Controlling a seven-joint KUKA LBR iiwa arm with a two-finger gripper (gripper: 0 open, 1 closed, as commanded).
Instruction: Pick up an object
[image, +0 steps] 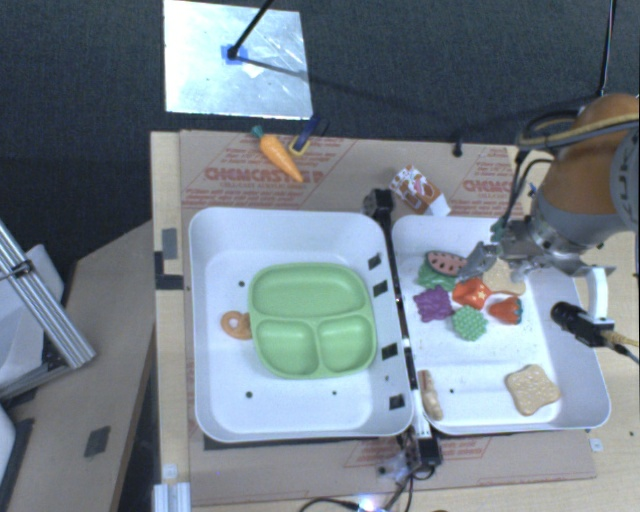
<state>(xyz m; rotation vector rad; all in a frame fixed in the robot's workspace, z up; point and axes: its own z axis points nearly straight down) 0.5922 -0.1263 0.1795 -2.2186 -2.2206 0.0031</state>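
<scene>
While the grey arm with its orange band reaches in from the right, its two-finger gripper (490, 254) hangs over the far part of the right shallow white bin (580, 400), and whether it is spread or pressed together cannot be told at this slant. Just beside the tool toward the divider lies a green and red watermelon-slice toy (442, 264). Nearer the camera from the tool sit an orange-red rounded toy (471, 293), a purple bumpy toy (433, 304), a green textured toy (468, 323) and a red toy (505, 310), crowded close together. Well toward the near rim rests a tan cracker-shaped toy (530, 388), with bare floor around it. Across the divider, the left white bin (215, 300) holds a light green divided plastic tray (310, 320).
</scene>
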